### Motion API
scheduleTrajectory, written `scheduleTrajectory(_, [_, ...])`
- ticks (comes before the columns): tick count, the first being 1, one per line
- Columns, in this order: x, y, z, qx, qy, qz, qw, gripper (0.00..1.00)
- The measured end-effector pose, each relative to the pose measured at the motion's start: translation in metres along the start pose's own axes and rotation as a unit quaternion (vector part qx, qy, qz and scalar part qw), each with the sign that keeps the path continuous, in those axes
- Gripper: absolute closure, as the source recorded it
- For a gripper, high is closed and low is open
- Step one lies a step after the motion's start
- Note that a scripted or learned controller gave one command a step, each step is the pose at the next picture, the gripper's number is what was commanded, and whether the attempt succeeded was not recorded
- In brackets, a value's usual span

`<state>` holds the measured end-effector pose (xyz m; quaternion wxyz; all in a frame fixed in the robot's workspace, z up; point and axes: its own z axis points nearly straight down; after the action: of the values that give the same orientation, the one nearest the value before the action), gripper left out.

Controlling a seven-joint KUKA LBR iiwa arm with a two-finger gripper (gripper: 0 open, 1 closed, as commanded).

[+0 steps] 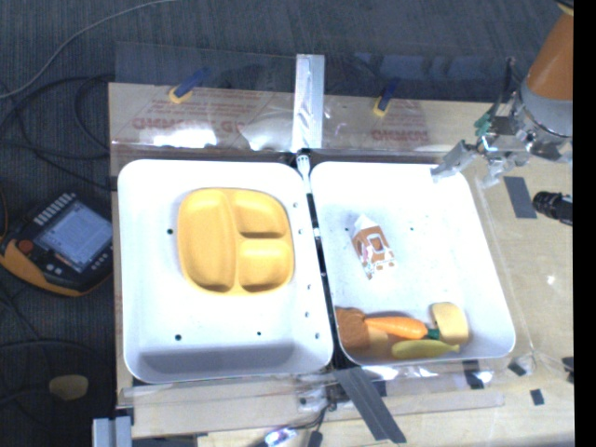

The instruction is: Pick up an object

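Nearest the camera: food cluster along the near wall of the right bin (484,240) — carrot (396,326), yellow block (450,321), a yellow-green piece (419,348), brown item (351,326) in the near-left corner. All well below and left of the gripper (470,152).

Small orange-white carton (372,250) lies alone mid-bin, down-left of the gripper, closer than the cluster.

Gripper hangs over the bin's far-right corner, nothing in it; finger spread: cannot tell.

Step, my read: approach, no pick started. Next: move down-left, descend on 1 target.

Carton has open floor all round. Cluster items touch and crowd the wall.

Left bin (149,250), far left of the gripper, holds a yellow tray (235,240).
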<state>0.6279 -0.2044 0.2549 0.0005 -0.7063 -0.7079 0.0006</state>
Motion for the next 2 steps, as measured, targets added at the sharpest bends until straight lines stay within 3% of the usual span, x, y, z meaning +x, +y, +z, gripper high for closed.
scheduleTrajectory(1, [0.008, 0.006, -0.119, 0.000, -0.002, 0.112, 0.9937, 0.00])
scheduleTrajectory(2, [0.051, 0.018, 0.021, 0.001, -0.001, 0.105, 0.9945, 0.00])
